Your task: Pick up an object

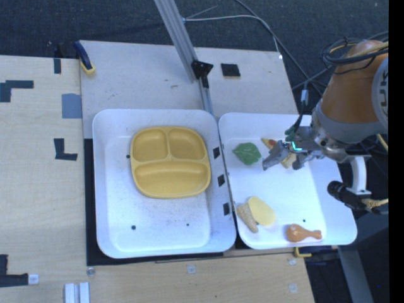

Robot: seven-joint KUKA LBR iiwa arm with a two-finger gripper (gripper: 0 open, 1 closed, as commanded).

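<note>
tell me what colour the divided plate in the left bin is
Yellow; the divided plate shows plainly in the camera view.

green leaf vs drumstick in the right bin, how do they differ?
The leaf is green, flat and broad; the drumstick is orange-brown, with a bulb end tapering to a thin end. The leaf lies at the bin's far left, near the gripper; the drumstick lies at the near edge. Both are small toy foods.
</note>
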